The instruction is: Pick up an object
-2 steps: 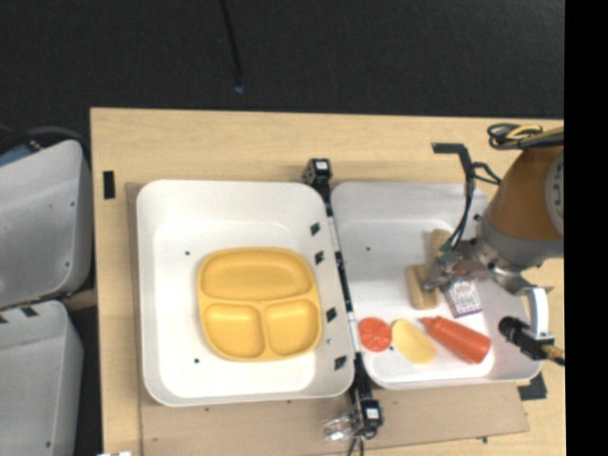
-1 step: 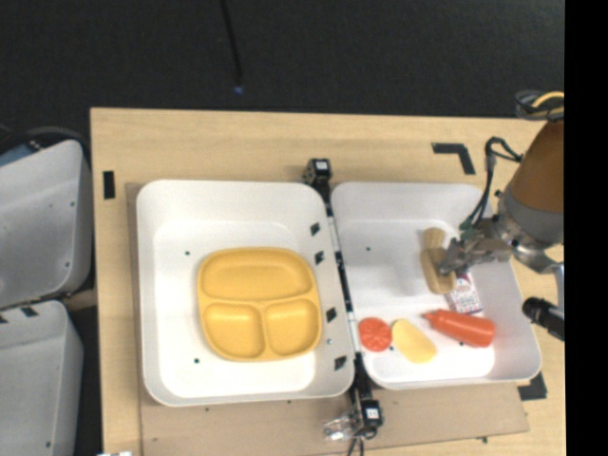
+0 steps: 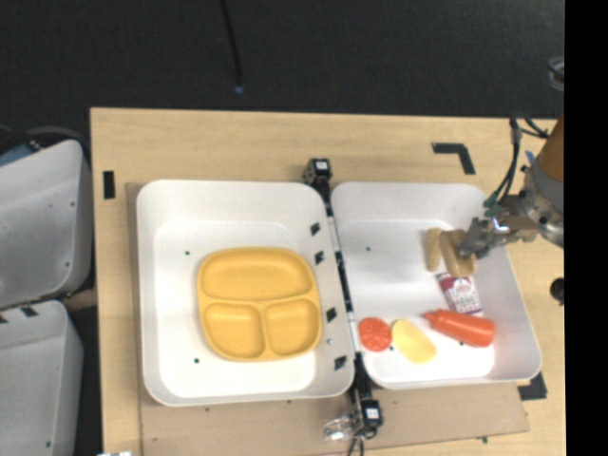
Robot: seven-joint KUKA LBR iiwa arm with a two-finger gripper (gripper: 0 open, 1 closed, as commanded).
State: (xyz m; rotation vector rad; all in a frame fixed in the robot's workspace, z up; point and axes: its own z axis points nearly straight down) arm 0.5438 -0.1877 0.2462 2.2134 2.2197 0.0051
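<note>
In the right bin (image 3: 399,207) a tan block (image 3: 439,251) stands at mid-right, the gripper (image 3: 472,243) right over its right edge; whether the claw grips it I cannot tell. Below lie a pink packet (image 3: 462,294), carrot (image 3: 463,327), lemon (image 3: 413,341) and tomato (image 3: 374,333); the left bin (image 3: 171,217) holds a yellow tray (image 3: 258,302).

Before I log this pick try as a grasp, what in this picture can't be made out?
- Gripper, camera view: too small and blurred to tell whether it grips the tan block it hangs over.
- Arm: cut off by the right side of the view.
- Pink packet: print too small to read.
- Carrot, lemon, tomato: contact between them unclear.
</note>
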